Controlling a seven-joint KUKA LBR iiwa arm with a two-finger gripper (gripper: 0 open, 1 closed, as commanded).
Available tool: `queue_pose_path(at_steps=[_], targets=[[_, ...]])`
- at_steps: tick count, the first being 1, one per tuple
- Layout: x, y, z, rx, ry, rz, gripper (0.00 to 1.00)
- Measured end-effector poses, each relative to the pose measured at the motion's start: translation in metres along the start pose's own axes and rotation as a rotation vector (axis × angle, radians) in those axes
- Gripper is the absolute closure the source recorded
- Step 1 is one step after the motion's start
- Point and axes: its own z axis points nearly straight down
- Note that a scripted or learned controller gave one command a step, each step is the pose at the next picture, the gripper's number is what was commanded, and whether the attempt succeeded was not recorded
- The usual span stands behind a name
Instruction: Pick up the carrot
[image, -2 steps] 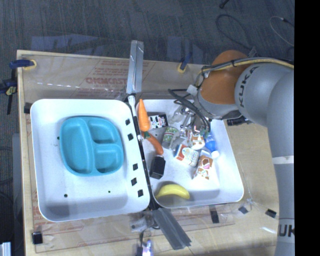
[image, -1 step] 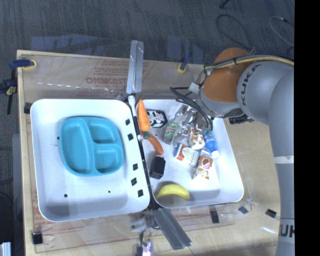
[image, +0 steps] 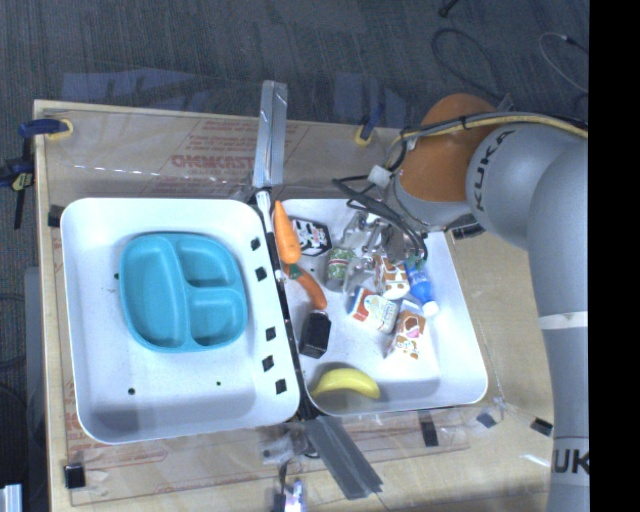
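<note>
1. While the left bin (image: 90, 330) holds a blue tray (image: 185, 292), the carrot (image: 286, 236) lies in the right bin (image: 462, 345), against its left wall.
2. Near the carrot: a black box (image: 315, 334), a banana (image: 347, 383).
3. Gripper (image: 372, 243) stands over cartons (image: 392, 308), right of the carrot, apart; finger state: cannot tell.

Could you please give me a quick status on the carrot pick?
Pincer low in right bin, among cartons. Carrot untouched at left wall. Nothing on it.
</note>
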Motion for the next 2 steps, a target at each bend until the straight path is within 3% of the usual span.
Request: queue_pose_path(at_steps=[1, 2], targets=[[-0.004, 0.007, 0.000, 0.005, 0.003, -0.050, 1.00], [0.002, 0.033, 0.001, 0.007, 0.004, 0.107, 1.00]])
